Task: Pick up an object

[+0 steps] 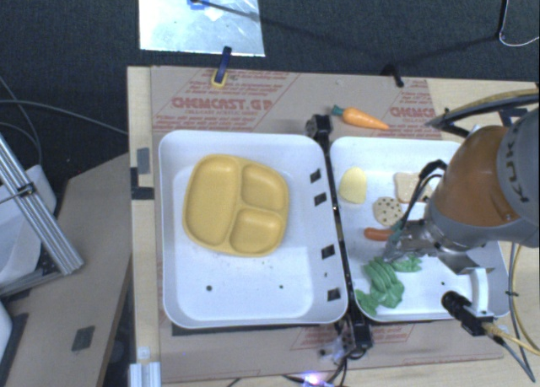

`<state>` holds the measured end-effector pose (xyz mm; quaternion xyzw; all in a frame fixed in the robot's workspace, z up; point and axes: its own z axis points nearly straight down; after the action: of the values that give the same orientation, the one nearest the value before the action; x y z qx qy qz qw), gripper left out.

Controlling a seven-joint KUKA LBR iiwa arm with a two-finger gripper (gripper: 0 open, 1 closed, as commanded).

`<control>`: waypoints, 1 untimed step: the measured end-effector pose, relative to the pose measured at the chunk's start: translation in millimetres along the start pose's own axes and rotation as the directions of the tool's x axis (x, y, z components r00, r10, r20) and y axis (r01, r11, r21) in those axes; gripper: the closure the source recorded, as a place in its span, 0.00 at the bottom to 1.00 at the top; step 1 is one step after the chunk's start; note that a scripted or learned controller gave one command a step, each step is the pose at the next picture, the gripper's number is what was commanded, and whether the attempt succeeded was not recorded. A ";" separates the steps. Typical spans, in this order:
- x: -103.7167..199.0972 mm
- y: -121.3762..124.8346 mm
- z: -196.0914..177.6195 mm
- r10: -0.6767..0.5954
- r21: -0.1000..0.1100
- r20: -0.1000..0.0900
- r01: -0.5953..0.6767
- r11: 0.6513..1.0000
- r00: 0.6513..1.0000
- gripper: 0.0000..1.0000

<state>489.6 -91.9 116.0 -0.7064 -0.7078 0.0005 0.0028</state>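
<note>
In the right bin (485, 297) lie a green leafy toy (384, 282), a small orange-red sausage (376, 233), a speckled round cookie (386, 209), a pale yellow oval piece (353, 185) and a beige toast slice (406, 184). My gripper (396, 249) is low in this bin, just above the green toy's upper end and right beside the sausage. The arm's orange band (474, 185) hides the bin's right half. I see nothing lifted off the bin floor.
The left bin (245, 292) holds a yellow divided plate (237, 204). An orange carrot (360, 117) lies on the bench behind the right bin. A black divider (334, 225) runs between the bins. A metal frame (34, 217) stands at far left.
</note>
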 end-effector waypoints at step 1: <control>-2.6 4.2 -10.8 0.001 -0.008 0.003 -0.001 1.000 1.000 1.00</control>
<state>493.9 -94.5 126.8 -0.7068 -0.7074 -0.0013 -0.0013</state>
